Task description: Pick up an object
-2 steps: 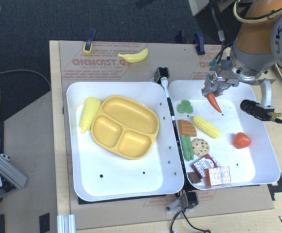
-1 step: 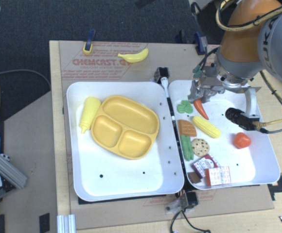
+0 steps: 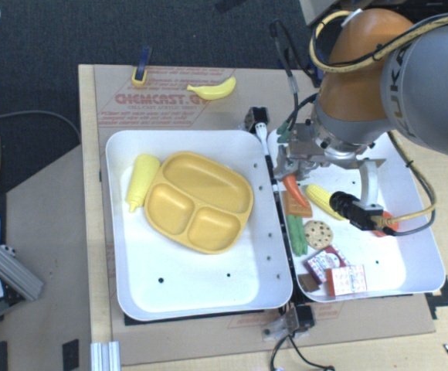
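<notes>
In the right bin (image 3: 409,273), against its left wall, the tool (image 3: 290,165) sits low over one orange block (image 3: 294,198); whether it grips cannot be told. Nearby lie one corn cob (image 3: 320,199), one cookie (image 3: 317,233), one green piece (image 3: 296,235). The left bin (image 3: 185,284) holds one yellow tray (image 3: 199,201) and one yellow bottle (image 3: 141,180).

Right bin, left side: orange block (image 3: 294,198) and green stick (image 3: 297,236) lying along the wall. Beside them, yellow corn cob (image 3: 321,199), round biscuit (image 3: 317,232), red-and-white packet (image 3: 340,278) near the front edge.
</notes>
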